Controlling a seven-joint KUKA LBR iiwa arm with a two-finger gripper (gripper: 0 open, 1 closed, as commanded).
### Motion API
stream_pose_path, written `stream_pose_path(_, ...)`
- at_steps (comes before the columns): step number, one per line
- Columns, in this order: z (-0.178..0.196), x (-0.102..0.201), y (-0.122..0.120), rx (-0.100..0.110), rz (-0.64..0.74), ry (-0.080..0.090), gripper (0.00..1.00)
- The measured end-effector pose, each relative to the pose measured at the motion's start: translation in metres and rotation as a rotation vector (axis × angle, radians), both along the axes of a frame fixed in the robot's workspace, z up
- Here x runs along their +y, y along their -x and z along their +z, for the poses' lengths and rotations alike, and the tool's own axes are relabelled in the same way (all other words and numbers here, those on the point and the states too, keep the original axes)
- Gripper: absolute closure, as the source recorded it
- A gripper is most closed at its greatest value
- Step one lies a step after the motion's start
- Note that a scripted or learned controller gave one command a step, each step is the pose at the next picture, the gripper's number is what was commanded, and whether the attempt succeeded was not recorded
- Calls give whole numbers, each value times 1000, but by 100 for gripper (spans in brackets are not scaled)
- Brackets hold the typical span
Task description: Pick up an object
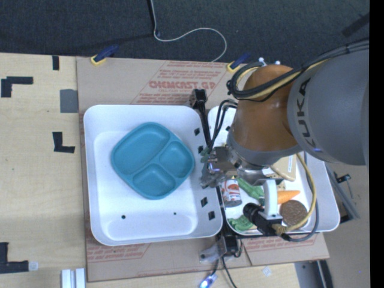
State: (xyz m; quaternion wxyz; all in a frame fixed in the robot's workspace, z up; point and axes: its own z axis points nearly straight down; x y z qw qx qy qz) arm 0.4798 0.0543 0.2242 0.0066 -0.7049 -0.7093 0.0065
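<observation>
Arm low over the right bin

Nearest the camera's lower edge, the right bin (329,216) holds a clutter: a green scrap (241,223), a small can (231,193) with a red label, a brown round disc (293,211) and an orange carrot-like piece (288,194). The gripper (211,168) sits just above the can by the wall between the bins; whether its jaws are open or grasp anything cannot be told. The left bin (102,179) carries a blue divided plate (152,159). Farther back, brown cardboard (174,80) lies on the counter (30,113)
</observation>
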Motion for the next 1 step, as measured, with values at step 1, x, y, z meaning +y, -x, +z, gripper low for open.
stream_pose_path(1, 194, 6, -5, -35, -2, -3, 100)
